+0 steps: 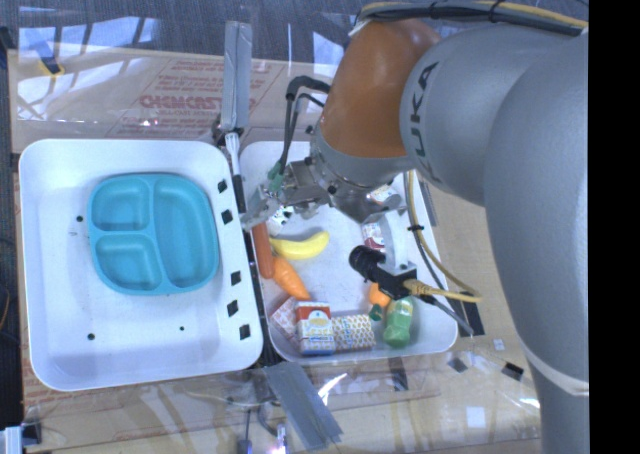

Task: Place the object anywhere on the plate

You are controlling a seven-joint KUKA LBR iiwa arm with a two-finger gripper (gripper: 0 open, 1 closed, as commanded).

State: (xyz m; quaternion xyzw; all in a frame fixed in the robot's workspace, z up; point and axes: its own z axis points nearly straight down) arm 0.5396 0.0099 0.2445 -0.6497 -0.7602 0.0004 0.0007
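Objects: a yellow banana (301, 243) lies in the right bin (440, 337), near its middle, just under the arm's wrist; which item the task means I cannot tell.
Banana's neighbours: an orange carrot (288, 277) sits just near-left of the banana, and a second, thinner carrot piece (262, 250) runs along the bin's left wall.
Near edge of right bin: a small carton with an orange picture (314, 328), a patterned packet (352, 331) and a green bottle (399, 323) are packed side by side against the near wall.
Gripper: the gripper (272, 194) hangs low over the far-left part of the right bin, close to the wall shared with the other bin; whether its fingers are spread or pressed together I cannot tell.
Arm: the grey arm (500, 142) with its orange band (375, 92) covers the far and right parts of the right bin.
Plate: the blue divided plate (153, 232) lies in the left bin (60, 342), towards its far side, three compartments bare.
Open room: white floor shows all round the plate, widest on the near side; the plate stays well apart from the bin's near wall.
Between bins: the two bins' walls meet in a ridge marked with black squares (236, 282).
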